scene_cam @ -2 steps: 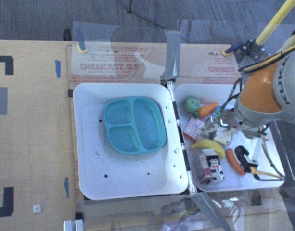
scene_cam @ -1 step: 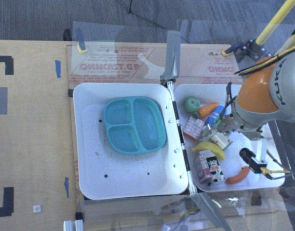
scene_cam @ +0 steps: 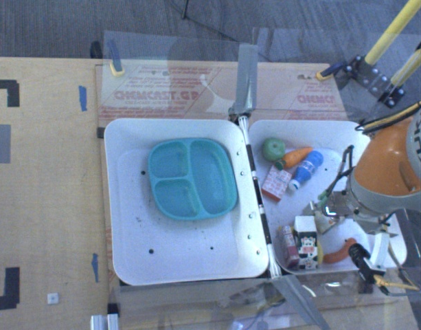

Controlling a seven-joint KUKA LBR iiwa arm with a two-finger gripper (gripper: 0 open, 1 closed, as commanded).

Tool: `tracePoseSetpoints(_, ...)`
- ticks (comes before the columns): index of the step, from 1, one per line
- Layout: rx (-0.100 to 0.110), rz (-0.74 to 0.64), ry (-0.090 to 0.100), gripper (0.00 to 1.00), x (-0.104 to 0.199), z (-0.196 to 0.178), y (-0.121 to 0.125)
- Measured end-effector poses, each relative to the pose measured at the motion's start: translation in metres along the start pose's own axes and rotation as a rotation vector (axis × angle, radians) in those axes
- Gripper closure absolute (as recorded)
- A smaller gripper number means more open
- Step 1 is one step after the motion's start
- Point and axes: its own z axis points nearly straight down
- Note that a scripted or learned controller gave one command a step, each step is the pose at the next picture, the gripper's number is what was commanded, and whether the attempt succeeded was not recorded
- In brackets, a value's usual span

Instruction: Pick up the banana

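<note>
at the near edge of the right bin (scene_cam: 313, 124), a small carton (scene_cam: 306, 243) and an orange-red piece (scene_cam: 337, 253) lie below the arm's hand (scene_cam: 328, 210), whose opening cannot be told. no banana is plain to see; the arm may hide it. likely light, soft and curved, it is best taken across its middle. farther back lie a blue bottle (scene_cam: 306, 169) and a carrot (scene_cam: 296, 158).

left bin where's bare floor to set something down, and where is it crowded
Left bin: bare floor in front of the teal divided plate, and a strip along the left wall. Right bin is crowded: green fruit, carrot, blue bottle and cartons, arm overhead.
</note>
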Motion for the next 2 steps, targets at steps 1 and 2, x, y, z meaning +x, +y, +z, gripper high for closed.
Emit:
tracePoseSetpoints(1, 0.006, 0.361, -0.003, 0.0, 0.004, 0.001, 0.035)
tracePoseSetpoints(2, -0.003, 0.107, -0.002, 0.0, 0.021, 0.0, -0.011)
